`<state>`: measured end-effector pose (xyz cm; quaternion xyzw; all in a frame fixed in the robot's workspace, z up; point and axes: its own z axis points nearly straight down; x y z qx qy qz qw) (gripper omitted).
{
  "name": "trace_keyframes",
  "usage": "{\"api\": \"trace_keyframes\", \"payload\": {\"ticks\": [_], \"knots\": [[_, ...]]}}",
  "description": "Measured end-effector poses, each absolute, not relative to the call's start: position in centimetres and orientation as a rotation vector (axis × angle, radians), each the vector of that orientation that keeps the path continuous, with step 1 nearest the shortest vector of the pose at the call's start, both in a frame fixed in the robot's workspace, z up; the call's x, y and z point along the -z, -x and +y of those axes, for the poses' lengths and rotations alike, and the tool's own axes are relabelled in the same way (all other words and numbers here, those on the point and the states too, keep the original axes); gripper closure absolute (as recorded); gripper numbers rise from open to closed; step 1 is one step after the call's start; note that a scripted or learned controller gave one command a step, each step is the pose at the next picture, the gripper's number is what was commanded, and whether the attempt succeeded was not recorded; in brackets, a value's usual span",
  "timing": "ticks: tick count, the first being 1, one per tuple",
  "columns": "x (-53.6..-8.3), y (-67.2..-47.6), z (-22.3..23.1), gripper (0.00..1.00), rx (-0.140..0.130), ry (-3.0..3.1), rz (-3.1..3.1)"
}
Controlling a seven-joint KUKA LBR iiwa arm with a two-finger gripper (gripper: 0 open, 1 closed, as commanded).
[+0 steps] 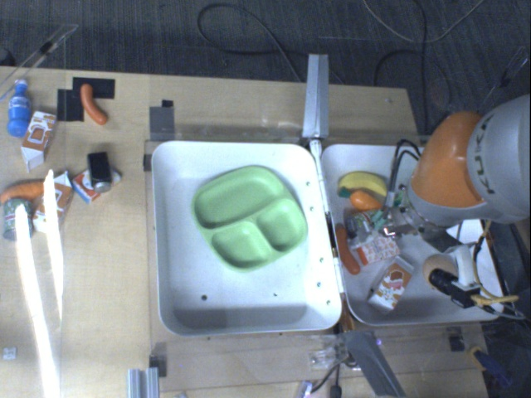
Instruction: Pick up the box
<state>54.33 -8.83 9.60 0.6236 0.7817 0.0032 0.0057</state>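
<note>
Arm (pixel 465 168) over right bin (pixel 415 315). Tray (pixel 249 215) well left, in left bin (pixel 178 247). Pincer (pixel 383 222) low among clutter, grip state unreadable. Box (pixel 392 285) just below pincer, lying free. Banana (pixel 365 181) just above.

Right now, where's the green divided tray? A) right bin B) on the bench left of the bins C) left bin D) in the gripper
C: the green divided tray lies flat on the floor of the left bin, while the arm works over the right bin.
</note>
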Motion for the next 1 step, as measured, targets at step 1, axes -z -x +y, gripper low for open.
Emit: {"api": "trace_keyframes", "payload": {"ticks": [1], "knots": [[-19.6, -51.41, -3.57, 1.0, -0.002, -1.895, 2.505]]}}
